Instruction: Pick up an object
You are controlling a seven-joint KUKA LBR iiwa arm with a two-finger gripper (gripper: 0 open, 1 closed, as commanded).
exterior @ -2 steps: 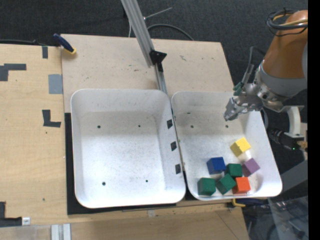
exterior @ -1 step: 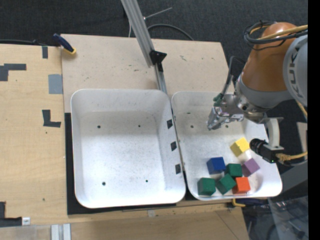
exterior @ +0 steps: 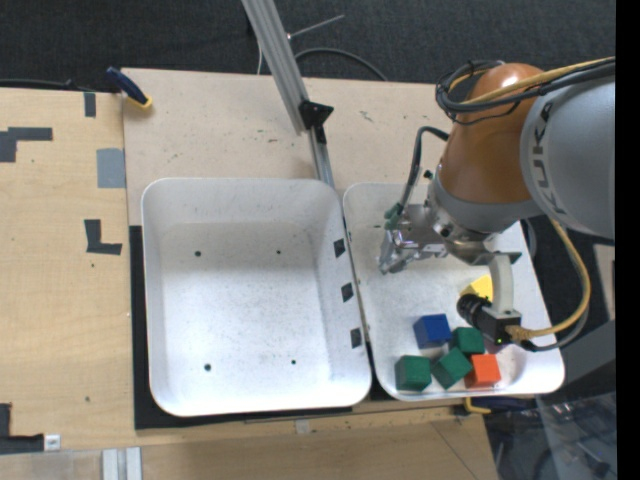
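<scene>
The left bin point(exterior: 240, 298) sits beside the right bin point(exterior: 375, 208). In the right bin, the gripper point(exterior: 397, 251) hangs near the far left side, fingers narrowly parted, holding nothing. Green point(exterior: 413, 372), blue point(exterior: 433, 329), green point(exterior: 452, 366), orange point(exterior: 484, 369) and yellow point(exterior: 482, 287) blocks cluster at its near end.

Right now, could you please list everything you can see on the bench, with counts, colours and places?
left bin: one, white, left half of the bench
right bin: one, white, beside the left bin
green blocks: three, near end of the right bin
blue block: one, just above the green ones
orange block: one, right of the green ones
yellow block: one, partly hidden by the arm
metal rail: one, grey, slanting over the far bench
clamp: one, blue and yellow, far left
arm: one, grey and orange
gripper: one, above the right bin
</scene>
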